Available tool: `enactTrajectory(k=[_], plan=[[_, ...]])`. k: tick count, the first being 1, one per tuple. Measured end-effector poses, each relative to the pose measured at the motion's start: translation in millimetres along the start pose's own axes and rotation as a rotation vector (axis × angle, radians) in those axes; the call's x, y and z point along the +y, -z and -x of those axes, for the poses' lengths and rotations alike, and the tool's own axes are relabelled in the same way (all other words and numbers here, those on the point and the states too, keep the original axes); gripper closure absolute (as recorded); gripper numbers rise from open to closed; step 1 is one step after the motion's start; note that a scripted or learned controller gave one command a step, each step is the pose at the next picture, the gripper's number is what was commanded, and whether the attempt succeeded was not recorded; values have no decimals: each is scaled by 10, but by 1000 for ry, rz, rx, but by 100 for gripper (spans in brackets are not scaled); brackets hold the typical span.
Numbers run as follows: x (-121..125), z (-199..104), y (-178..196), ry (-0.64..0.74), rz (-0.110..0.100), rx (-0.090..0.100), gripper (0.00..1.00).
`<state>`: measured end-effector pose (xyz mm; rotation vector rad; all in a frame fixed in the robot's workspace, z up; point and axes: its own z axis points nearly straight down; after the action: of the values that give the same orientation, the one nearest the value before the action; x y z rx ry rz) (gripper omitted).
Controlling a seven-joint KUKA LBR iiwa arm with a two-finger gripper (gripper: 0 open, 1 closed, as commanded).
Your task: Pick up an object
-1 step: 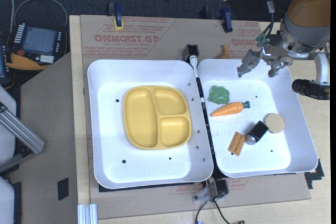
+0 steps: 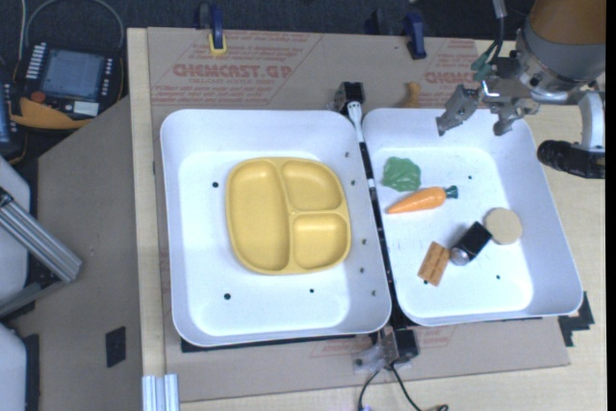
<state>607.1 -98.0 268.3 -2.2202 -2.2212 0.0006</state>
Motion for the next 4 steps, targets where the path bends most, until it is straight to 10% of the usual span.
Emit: enactTrajectory(k=[3,4], plan=[[27,50,-1531,-1,-7,1,0],[50,51,-1383,-2,2,-1,100]])
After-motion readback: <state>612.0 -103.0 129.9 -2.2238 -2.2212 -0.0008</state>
